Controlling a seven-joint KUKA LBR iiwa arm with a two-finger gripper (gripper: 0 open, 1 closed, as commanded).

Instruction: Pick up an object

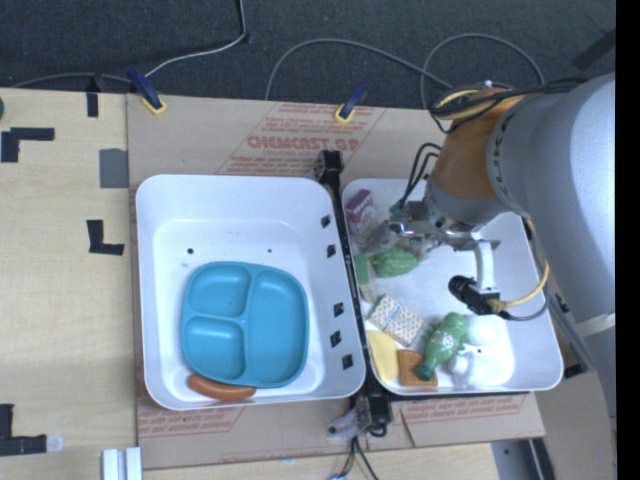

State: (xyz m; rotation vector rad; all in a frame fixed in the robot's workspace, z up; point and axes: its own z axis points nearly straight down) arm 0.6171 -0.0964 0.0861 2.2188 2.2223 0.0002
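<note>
Grey arm (560,158) reaching into right bin (535,363) from three o'clock, gripper (400,230) low just above a pale green lump (395,263), perhaps touching it, finger state impossible to tell; blue divided plate (245,323) and orange sausage (220,388) in left bin (160,268).

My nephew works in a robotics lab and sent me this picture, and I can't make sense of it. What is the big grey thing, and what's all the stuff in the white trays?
The grey thing with the orange band is a robot arm, seen from a camera above the bench. Its hand reaches down into the right bin, close above a green toy; whether it grips anything is hidden. That bin also holds a patterned packet, a green plush and a white toy. The left bin holds a blue divided plate and an orange sausage-shaped toy.
</note>
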